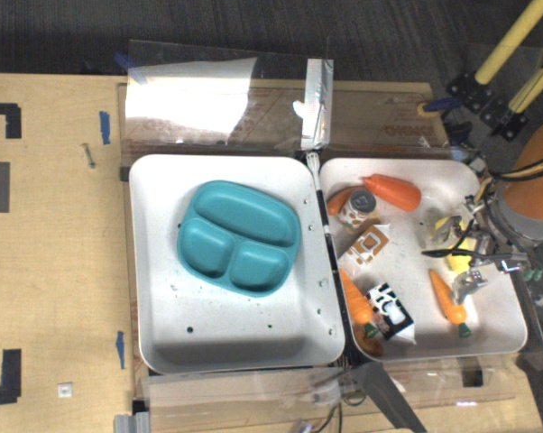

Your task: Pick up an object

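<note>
Nearest the camera in the right bin, a small black-and-white object lies on a white scrap by the near-left corner, just beside an orange toy carrot that runs along the divider wall. A second toy carrot lies to the right, its green tip pointing toward the near wall.

Just beyond that second carrot the gripper hangs over the right part of the bin. Its metal parts blend with cables and a yellow piece beside it, so I cannot tell how its fingers stand or whether anything is between them. The arm is cut off by the right edge of the view, showing just its orange band and grey casing.

Farther back, a brown-and-white patterned piece sits left of centre. Beyond it is a small round grey-topped item, hard to identify, and a large orange carrot-shaped toy near the far wall.

In the left bin a teal divided plate rests tilted, with three compartments.
</note>
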Available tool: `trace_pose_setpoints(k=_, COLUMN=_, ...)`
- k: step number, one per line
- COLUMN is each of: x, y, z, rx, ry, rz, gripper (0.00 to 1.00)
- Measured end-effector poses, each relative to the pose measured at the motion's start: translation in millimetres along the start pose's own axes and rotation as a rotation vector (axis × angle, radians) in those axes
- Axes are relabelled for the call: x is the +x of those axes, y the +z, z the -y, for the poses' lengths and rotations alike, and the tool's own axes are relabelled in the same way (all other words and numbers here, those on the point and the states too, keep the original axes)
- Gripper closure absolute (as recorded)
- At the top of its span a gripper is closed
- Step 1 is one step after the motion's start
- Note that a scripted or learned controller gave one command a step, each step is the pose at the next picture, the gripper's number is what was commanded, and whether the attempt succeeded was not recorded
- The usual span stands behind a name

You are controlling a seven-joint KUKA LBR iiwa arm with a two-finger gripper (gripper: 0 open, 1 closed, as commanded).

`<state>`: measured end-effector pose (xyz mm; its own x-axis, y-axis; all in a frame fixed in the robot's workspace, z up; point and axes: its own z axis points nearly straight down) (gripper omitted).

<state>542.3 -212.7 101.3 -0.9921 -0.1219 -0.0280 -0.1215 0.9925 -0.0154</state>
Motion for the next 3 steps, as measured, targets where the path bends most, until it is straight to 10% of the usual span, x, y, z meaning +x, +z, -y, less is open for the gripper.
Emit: trace_pose_setpoints(k=3, x=14.6, y=-0.1, z=10.3, rx=0.001, ry=0.155, rz=0.009, gripper=0.00)
